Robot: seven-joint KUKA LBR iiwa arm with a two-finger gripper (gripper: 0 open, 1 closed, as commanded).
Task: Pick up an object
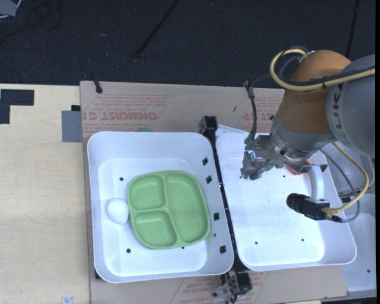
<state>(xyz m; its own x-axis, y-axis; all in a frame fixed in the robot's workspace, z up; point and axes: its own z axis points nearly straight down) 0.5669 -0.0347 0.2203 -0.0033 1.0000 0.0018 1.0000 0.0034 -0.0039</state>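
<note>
Smooth green plastic tray (168,209) lies in a glossy white plastic bin (104,151).

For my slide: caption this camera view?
Gripper over right white bin; green divided plate and white ball in left bin.

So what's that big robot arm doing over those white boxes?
It is trying to pick something up. The robot arm reaches in from the right, and its gripper hangs over the right bin, near its top left corner. Nothing can be seen in its grip. The things to grab lie in the left bin: a green plate with three sections, and a white ball touching the plate's left edge.
</note>
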